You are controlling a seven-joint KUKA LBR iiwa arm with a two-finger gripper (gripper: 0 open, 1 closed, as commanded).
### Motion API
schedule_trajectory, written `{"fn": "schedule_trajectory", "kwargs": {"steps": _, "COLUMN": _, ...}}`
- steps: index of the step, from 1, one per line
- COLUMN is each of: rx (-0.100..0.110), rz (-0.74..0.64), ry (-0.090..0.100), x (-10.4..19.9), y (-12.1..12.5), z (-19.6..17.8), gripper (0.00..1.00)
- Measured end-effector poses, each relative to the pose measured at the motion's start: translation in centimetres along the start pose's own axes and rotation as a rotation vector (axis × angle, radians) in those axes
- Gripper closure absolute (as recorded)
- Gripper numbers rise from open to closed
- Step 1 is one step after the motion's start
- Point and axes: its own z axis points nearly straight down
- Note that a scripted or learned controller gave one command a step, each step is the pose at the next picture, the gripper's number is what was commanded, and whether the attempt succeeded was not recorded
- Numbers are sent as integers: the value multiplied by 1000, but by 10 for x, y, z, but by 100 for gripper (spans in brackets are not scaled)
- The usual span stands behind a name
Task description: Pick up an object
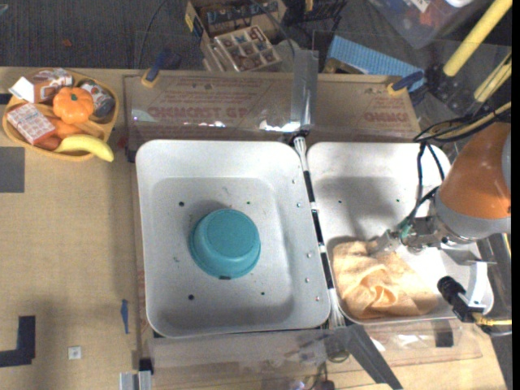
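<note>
1. Right now the gripper (pixel 382 243) sits low in the right bin (pixel 366 173), at the upper edge of a crumpled orange-tan cloth (pixel 375 283); its tip looks to be touching or just above the fabric, and I cannot tell which.

2. Whether the gripper is open or closed cannot be read from this slanted overhead view, since its tip is small and dark against the cloth. Nothing can be seen held in it.

3. Taking the cloth as landmark: it lies in the near part of the right bin, against the wall shared with the left bin (pixel 154 218). The gripper meets it at its far edge, roughly mid-width. The arm (pixel 479 189), grey with its orange band, comes in from the cloth's right and far side.

4. The relation that matters: the bulk of the cloth lies toward the viewer from the gripper, with its long axis running across the bin, left to right. A descent where the gripper stands would likely catch only the edge fold; a grasp nearer the bunched middle looks surer.

5. A teal bowl (pixel 227 243), upside down, rests well to the left of the cloth in the left bin, the other candidate but much farther from the gripper.

6. In my judgement the cloth is the intended pick, and the grasp is not yet shown to be made.
</note>
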Motion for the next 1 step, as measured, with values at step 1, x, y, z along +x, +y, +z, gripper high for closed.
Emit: {"fn": "schedule_trajectory", "kwargs": {"steps": 1, "rx": -10, "rz": -300, "ry": -5, "x": 48, "y": 61, "z": 2, "gripper": 0}}
